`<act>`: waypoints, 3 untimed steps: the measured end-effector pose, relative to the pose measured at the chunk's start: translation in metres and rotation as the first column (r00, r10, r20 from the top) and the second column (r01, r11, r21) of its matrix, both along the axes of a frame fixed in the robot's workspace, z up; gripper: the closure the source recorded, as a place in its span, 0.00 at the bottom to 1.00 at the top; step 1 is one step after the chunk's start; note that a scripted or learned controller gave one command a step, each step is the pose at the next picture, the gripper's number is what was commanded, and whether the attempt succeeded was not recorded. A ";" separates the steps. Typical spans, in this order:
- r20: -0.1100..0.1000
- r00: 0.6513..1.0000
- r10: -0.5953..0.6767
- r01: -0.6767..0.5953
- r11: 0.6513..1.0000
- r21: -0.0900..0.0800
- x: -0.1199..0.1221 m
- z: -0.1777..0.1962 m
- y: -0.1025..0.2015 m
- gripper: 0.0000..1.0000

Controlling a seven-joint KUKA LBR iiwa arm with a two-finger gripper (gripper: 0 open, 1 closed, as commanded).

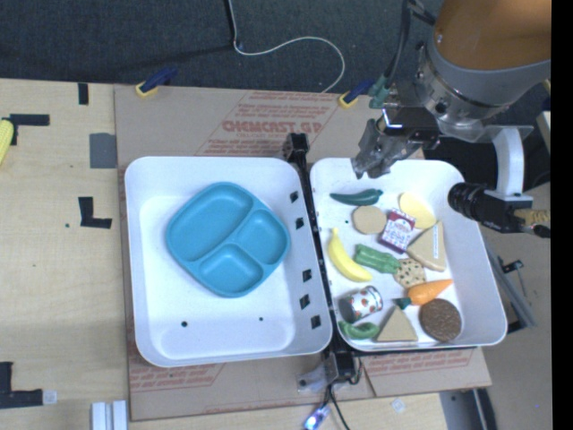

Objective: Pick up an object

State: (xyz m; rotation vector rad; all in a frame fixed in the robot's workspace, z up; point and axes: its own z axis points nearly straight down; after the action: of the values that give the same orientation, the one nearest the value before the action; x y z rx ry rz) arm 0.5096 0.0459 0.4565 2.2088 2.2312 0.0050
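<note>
My gripper (369, 167) hangs over the far left corner of the right bin (479, 267), its dark fingers pointing down with nothing seen between them. Just below it lies a dark green chili pepper (356, 196). Further toy food crowds that bin: a yellow banana (341, 256), a tan round biscuit (367, 219), a yellow lemon-like piece (415, 210), a purple and red packet (397, 232), a green pea pod (377, 260), an orange carrot (428, 290), a brown round cookie (440, 319) and a small can (361, 305).
The left bin (152, 330) holds a blue divided plate (226, 237). A black divider strip (309, 240) runs between the bins. A white cable (295, 47) lies on the dark cloth behind the bench. A black cylinder (488, 206) juts in at the right.
</note>
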 end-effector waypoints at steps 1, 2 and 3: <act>-0.013 1.000 -0.007 0.007 1.000 -0.002 -0.028 -0.069 0.021 1.00; -0.003 1.000 -0.007 0.007 1.000 -0.001 -0.026 -0.031 0.062 1.00; -0.001 1.000 -0.016 0.016 1.000 -0.002 -0.026 0.004 -0.024 1.00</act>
State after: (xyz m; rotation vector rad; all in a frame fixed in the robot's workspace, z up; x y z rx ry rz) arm 0.4837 0.0223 0.4604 2.2261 2.2130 0.0014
